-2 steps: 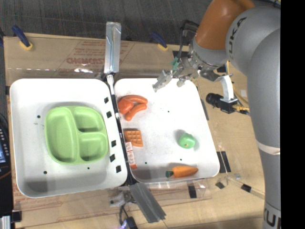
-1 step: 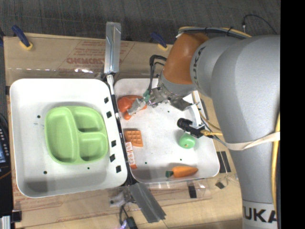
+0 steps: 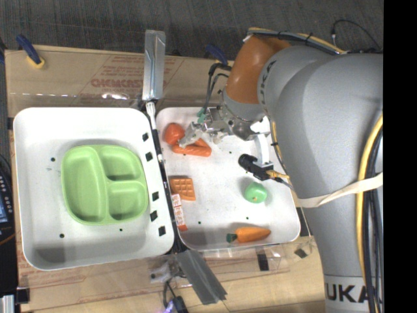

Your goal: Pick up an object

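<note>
Brown cardboard (image 3: pixel 98 77) covers a bench standing on dark carpet, and we look down on it at a slant. Two shallow white bins sit side by side on the cardboard, their inner rims touching along the middle of the frame.

Nearest to us, at the lower edge of the right bin (image 3: pixel 215 175), a carrot (image 3: pixel 253 234) lies on its side with its green end pointing left. Just above it, toward the right wall, sits a green apple (image 3: pixel 255 192). To the left of the apple, close to the dividing rims, a small orange waffle (image 3: pixel 183 188) lies flat.

The left bin (image 3: pixel 26 240) holds one thing: a pale green divided plate (image 3: pixel 104 182) with three compartments, resting near the centre.

Farther back, in the upper left corner of the right bin, we find a long orange piece (image 3: pixel 193 150) lying flat and an orange ball (image 3: pixel 172 134) touching it from above left. The gripper (image 3: pixel 199 130) is low over this pair, just beside the ball and directly above the long piece. We cannot tell whether the claw is open or closed, or whether it touches either one.

The grey arm (image 3: pixel 326 122) fills the right side of the frame, its orange band (image 3: pixel 251 70) above the wrist. At the far edge of the cardboard, a blue clamp (image 3: pixel 29 51) sits in the upper left.
</note>
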`<state>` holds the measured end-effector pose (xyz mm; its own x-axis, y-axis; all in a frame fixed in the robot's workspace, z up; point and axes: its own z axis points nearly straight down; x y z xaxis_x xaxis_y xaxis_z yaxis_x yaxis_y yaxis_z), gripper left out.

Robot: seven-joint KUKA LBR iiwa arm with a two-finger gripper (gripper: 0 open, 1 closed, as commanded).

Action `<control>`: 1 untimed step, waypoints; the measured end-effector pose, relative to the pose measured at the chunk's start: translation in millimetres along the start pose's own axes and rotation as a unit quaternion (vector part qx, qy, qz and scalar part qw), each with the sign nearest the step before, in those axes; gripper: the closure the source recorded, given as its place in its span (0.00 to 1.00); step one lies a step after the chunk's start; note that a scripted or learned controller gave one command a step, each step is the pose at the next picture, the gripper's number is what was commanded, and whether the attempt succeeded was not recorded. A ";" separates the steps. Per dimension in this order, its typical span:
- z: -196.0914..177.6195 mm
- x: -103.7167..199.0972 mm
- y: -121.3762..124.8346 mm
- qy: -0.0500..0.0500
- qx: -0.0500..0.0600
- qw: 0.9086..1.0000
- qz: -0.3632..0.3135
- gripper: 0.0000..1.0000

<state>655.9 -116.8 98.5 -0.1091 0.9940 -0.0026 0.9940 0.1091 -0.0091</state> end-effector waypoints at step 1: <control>-10.5 1.6 0.5 0.001 0.001 1.000 -0.003 1.00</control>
<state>656.3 -115.1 109.0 -0.1145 0.9934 -0.0001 0.9934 0.1145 -0.0105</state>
